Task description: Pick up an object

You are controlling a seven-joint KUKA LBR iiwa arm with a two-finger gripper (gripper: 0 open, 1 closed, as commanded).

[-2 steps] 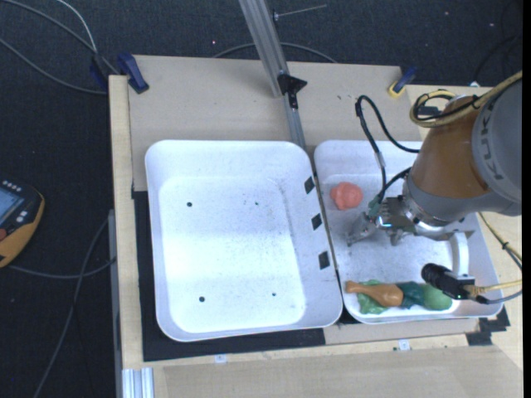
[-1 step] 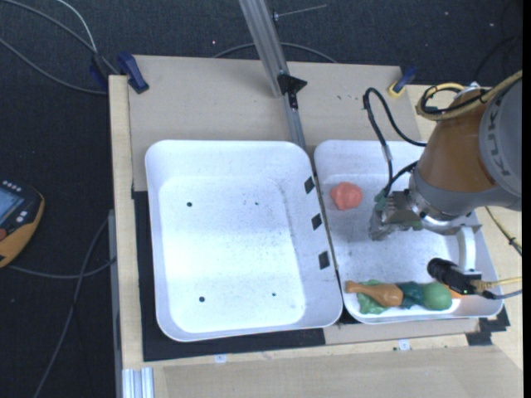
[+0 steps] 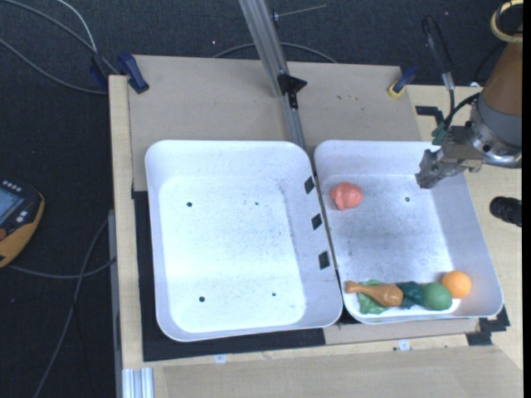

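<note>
In the right bin [image 3: 465,222] a pink lumpy object [image 3: 348,196] lies near the far left corner. Along the bin's near edge lie a brown drumstick-shaped toy [image 3: 375,289], a dark green piece [image 3: 410,294], a green ball [image 3: 437,297] and an orange ball [image 3: 455,283]. My gripper [image 3: 431,171] hangs over the far right part of this bin, well right of the pink object and far from the toys at the near edge. Nothing shows between its fingers.
The left bin [image 3: 166,172] sits beside the right one, with black clips [image 3: 316,220] along the shared wall. A slanted metal pole [image 3: 265,31] rises from behind the bins. Blue and yellow clamps hold the board's far corners.
</note>
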